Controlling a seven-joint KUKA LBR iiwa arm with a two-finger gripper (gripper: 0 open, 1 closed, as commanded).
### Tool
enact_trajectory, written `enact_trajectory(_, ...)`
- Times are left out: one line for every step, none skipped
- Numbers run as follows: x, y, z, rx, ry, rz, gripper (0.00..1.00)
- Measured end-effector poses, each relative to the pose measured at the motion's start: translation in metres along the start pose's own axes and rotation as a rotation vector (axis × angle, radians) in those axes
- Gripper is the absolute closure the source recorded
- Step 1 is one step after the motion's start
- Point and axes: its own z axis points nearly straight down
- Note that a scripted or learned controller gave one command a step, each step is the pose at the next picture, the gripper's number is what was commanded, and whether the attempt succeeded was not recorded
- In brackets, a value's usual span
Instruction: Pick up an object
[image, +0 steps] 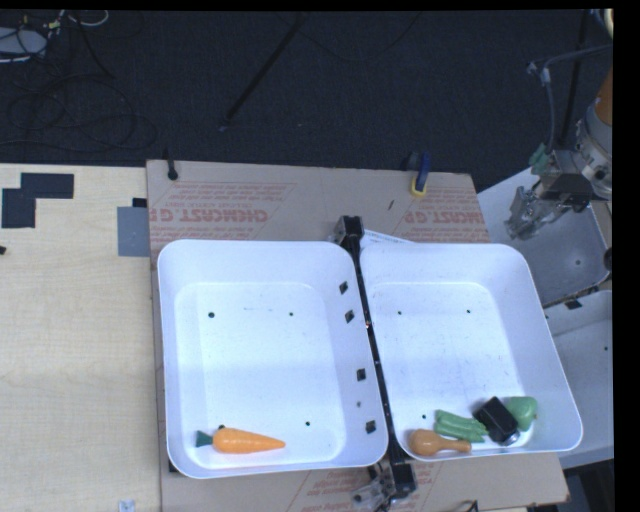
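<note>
Cardboard (300, 205) under two white bins (255, 262), dark floor (300, 80) behind; hand (528, 212) aloft at right, grip indiscernible.

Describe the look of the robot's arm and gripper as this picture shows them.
The arm shows at the right edge as a pale grey rounded body with a sliver of orange above it. Below hangs the gripper, a dark grey metal assembly with a small teal-green part beside it. A thin dark cable loops above.

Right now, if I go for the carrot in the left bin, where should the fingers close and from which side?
Probably best from straight above, closing across the thick orange body of the carrot near its green end. It lies flat, lengthwise along the near wall of the left bin, tapering rightward. The gripper hangs outside the bins.
</note>
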Motion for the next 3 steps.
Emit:
enact_trajectory(-0.008, 0.041, 0.040, 0.001, 0.000, -0.006, 1.00)
enact_trajectory(-0.037, 0.039, 0.045, 0.000, -0.001, -0.001, 1.00)
enact_trajectory(-0.009, 0.040, -0.002, -0.004, 0.001, -0.006, 1.00)
